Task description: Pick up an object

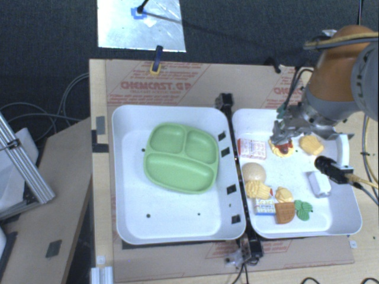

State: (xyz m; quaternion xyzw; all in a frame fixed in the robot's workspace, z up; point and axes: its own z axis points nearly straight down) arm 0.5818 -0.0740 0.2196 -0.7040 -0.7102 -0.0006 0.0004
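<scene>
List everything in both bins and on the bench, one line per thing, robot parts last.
Left bin: 1, white, left half of bench.
Right bin: 1, white, beside the left bin.
Divided plate: 1, green, middle of left bin.
Small carton: 1, white and red, upper left of right bin.
Red-and-yellow item: 1, right bin, under the gripper.
Yellow piece: 1, upper right of right bin.
Round bun-like item: 1, beige, right bin centre-left.
Green piece: 1, lower right bin.
Foil sheet: 1, silver, behind the bench.
Arm: 1, grey and orange, from the right.
Gripper: 1, low over the right bin.
</scene>
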